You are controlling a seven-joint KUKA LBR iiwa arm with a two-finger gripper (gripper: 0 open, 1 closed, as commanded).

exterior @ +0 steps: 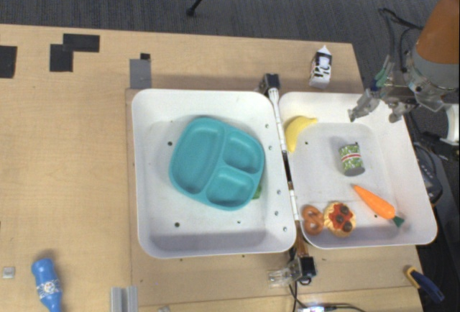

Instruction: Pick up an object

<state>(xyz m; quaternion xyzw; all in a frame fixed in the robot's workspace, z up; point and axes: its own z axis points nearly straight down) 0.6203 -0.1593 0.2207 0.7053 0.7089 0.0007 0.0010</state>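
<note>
The right bin (402, 159) holds a yellow banana (297, 129) at its far left corner, a green-and-white can (351, 158) in the middle, and an orange carrot (376, 204) toward the near right. A pretzel (312, 218) and a small pizza toy (339, 218) lie along its near edge. My gripper (377, 111) hangs above the far right edge of this bin, its two fingers spread apart with nothing between them. It is up and to the right of the can.
The left bin (154, 231) holds a teal divided plate (218, 162) with something green tucked under its right edge. A small white bottle (322, 65) stands on the bench behind the bins. A blue toy (47, 283) lies at the bench's near left.
</note>
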